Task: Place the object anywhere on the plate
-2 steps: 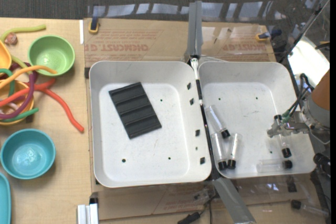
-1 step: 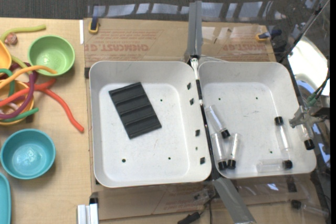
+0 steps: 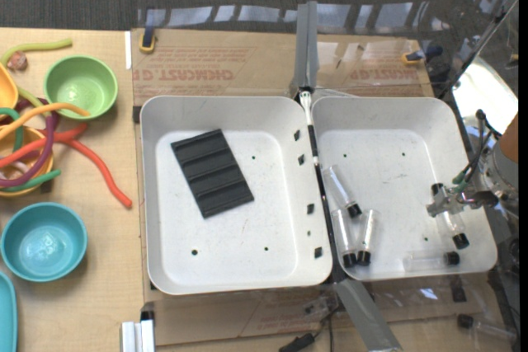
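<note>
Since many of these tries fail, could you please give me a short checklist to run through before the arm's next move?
1. Black ridged plate lies flat in the left bin: ok.
2. Plate top free to receive something: ok.
3. Clear tubes lie within the right bin: ok.
4. Pincer over the right bin's right side: ok.
5. A tube held between its fingers: cannot tell.

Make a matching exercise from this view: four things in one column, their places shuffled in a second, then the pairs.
Things:
1. black ridged plate
2. clear syringes
3. green bowl
4. teal bowl

Places:
A. on the wooden table, near its front
B. in the right bin
C. in the left bin
D. on the wooden table, farther back

Pairs: 1-C, 2-B, 3-D, 4-A
</note>
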